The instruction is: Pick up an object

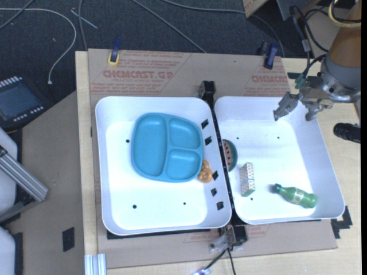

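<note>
Green bottle (295,195): lay on its side in the right bin, near the front right corner, well below the jaws and slightly to their right in the camera view; its cap end pointed left.
Silver packet (247,179): lay flat in the same bin, just left of the bottle and apart from it, well below and left of the jaws.
Round striped thing (229,154): sat against the right bin's left wall, partly hidden by the divider; too small to tell what it was; down and far left of the jaws.
Jaws (296,107): spread apart, two dark fingers (282,110) pointing down and left, nothing between them; they hung over the upper right part of the right bin, well apart from every object.
Arm (345,56): grey with an orange band, reached in from the right, directly above and right of the jaws.
Right bin (261,119): white and shallow, its bare floor lay under and left of the jaws.
Left bin (114,153): white, far left of the jaws, beside the right bin.
Blue tray (166,146): three compartments, lay in the middle of the left bin.
Small orange thing (205,172): touched the tray's lower right corner, near the divider.
Bench (172,73): covered by printed cardboard, with a blue clip (270,55) at its back edge, just up and left of the jaws.
</note>
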Controlling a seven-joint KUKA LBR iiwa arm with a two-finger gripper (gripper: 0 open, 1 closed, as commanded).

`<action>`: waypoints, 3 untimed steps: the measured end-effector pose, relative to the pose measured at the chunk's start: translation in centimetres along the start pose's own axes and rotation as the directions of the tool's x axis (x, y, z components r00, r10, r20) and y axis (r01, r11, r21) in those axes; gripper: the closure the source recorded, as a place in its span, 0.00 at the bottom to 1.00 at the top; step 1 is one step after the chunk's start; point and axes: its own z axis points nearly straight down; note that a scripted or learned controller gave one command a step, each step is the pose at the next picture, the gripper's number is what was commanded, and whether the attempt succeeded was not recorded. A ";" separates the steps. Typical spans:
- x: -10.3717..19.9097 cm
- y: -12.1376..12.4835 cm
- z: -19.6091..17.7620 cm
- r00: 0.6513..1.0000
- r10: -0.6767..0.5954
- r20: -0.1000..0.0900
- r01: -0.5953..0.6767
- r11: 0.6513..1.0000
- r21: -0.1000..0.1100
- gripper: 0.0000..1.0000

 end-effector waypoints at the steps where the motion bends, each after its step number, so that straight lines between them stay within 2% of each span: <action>1: 0.0 0.2 -0.8 1.000 -0.003 0.003 0.003 1.000 -0.014 0.00; 3: 1.4 0.3 10.7 1.000 -0.004 0.001 0.004 1.000 -0.009 0.00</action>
